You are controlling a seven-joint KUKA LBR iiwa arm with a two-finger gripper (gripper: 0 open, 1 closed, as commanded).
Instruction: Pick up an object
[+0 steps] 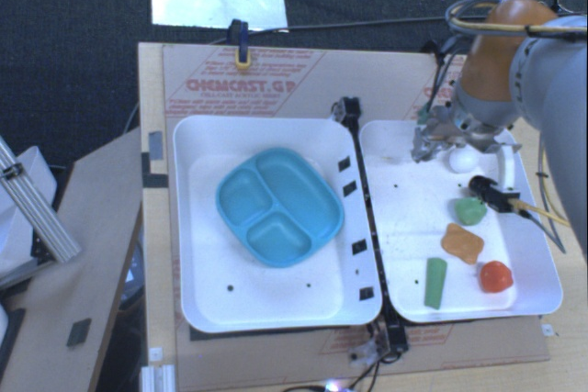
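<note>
Well left of my gripper lies a blue divided plastic plate. The gripper hangs low in the right shallow white bin; spread or pinched, I cannot tell. Just to its right sits a small white ball. I judge this the approach: next, centre over the ball and clamp

We see the left bin mostly taken by a blue divided plate, with bare floor only round its edges. In the right bin the left half is open down to a green stick. The right side is crowded: white ball, green lump, orange piece, red piece. The gripper hangs over the far end, just beside the ball.
</note>
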